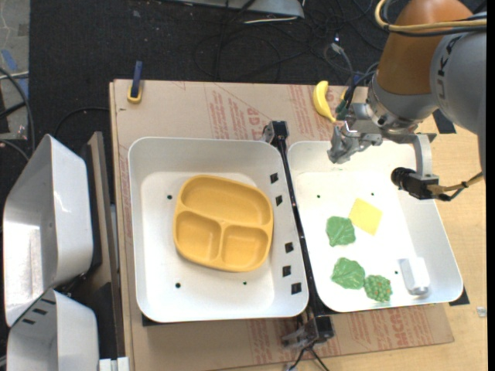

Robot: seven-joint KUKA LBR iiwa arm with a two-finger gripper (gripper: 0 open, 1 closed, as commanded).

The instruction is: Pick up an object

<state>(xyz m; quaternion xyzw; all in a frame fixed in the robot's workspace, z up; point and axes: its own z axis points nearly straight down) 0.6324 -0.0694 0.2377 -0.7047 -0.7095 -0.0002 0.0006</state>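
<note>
Red lettering on the cardboard sheet (232,114), mirrored, not readable. Gripper (341,151) above the right bin's (441,222) far left corner; jaw state cannot be told. In the right bin: yellow square piece (366,216) near centre, corner pointing far; three green leafy pieces (340,230) toward the near edge; white block (414,275), long axis near-to-far, at the near right corner. Yellow divided plate (223,222) central in the left bin (147,230). Bare floor in the right bin's far half.

A robotics lab: a cardboard-topped bench (232,103) bearing two white bins (147,207), with loose cables (255,45) across the dark floor.
</note>
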